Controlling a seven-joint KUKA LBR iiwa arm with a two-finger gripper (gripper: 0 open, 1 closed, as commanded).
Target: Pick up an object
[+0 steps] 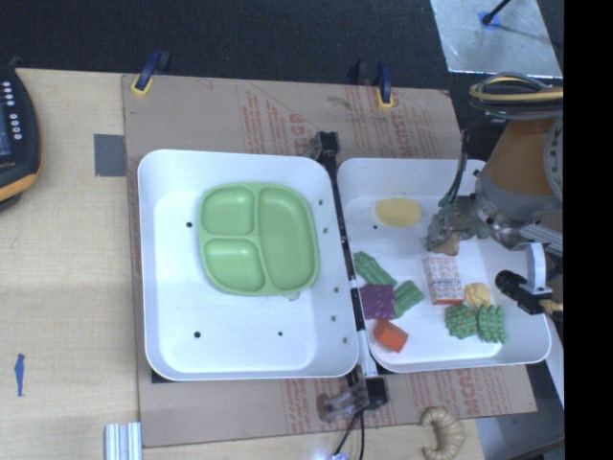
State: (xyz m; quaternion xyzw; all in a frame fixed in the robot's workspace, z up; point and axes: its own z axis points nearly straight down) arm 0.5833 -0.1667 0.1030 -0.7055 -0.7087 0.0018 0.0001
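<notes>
Hovering above the red-and-white packet (443, 279), the pincer (445, 236) hides its opening; cannot tell.

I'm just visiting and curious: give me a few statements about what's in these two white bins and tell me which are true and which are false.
1. A green divided plate lies in the left bin. True.
2. The right bin holds a blue toy car. False: it holds small food-like items, such as a yellow oval piece and an orange piece.
3. The gripper is over the right bin. True.
4. The purple item sits on the green plate. False: it lies in the right bin, near the divide.
</notes>
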